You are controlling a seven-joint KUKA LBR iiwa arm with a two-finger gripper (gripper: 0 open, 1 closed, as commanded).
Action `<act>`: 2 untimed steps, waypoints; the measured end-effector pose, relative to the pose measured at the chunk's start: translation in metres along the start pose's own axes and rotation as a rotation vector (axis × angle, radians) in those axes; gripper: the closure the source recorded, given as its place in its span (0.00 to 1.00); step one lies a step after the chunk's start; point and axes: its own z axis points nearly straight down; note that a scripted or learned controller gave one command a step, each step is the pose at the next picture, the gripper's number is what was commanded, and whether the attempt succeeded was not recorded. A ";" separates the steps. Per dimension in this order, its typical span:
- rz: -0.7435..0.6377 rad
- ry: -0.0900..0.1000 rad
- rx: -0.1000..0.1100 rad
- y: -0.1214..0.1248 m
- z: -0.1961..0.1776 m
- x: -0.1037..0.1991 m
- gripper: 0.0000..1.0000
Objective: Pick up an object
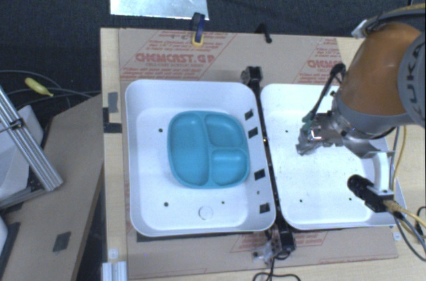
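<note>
The arm [389, 70] was closest to you. Its gripper [307, 140] sat over the right bin [293, 206]; I cannot tell its state. The blue plate [208, 148] lay far left.

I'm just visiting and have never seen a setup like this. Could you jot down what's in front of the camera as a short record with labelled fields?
left bin: shallow white bin on the bench
in the left bin: blue plastic plate with three compartments, lying flat near the middle
right bin: shallow white bin beside the first one
arm: grey arm with an orange band, reaching in from the right over the right bin
gripper: two-finger gripper, low over the right bin
gripper contents: cannot tell
under the bins: brown printed board
</note>
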 end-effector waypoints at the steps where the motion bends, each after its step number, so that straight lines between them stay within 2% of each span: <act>1: 0.000 0.000 0.005 -0.016 0.005 0.068 1.00; 2: -0.001 0.000 0.004 -0.014 0.014 0.161 1.00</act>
